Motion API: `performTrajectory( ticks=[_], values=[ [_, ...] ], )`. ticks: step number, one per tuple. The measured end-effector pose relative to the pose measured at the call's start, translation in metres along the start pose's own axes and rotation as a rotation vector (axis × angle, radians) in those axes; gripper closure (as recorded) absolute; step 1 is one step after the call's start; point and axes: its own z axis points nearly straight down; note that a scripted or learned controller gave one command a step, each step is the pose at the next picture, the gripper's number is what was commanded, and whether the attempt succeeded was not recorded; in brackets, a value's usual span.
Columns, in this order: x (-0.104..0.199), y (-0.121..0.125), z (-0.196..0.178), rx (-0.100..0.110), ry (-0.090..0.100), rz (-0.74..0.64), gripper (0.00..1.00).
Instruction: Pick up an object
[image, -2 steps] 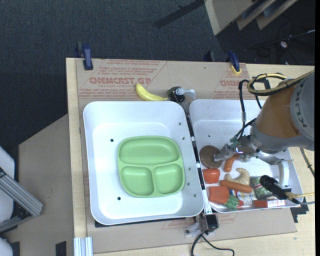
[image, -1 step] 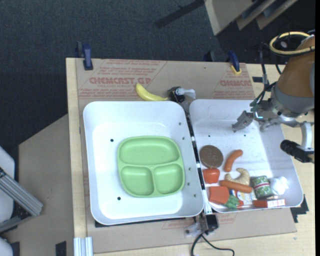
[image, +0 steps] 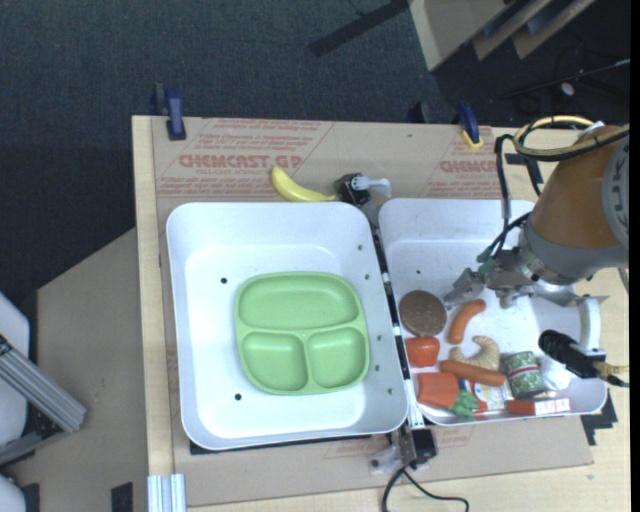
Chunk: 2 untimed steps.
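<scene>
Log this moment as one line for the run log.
arm: over right bin | gripper: above sausage, nothing seen held | left bin: green divided plate | banana: behind bins

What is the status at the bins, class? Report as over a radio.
End effector above right bin, grip state unclear. Orange sausage just below it, unheld. Brown patty and ginger-shaped piece crowd close.

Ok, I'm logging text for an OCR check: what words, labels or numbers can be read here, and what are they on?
"CHEMCAST GP", red print on the brown board behind the left bin; it recurs at the board's right, partly cut off by the arm.
Smaller red lines under it: too blurred to read.
Label on the small can in the right bin: too small to read.
</scene>
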Motion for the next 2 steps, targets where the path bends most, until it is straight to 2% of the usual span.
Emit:
performTrajectory(
  ticks=[1,2],
  values=[
    [-0.008,0.003,0.047,-0.002,0.0,0.0,0.0],
    [-0.003,-0.018,0.044,-0.011,-0.003,0.0,0.0]
  ],
)
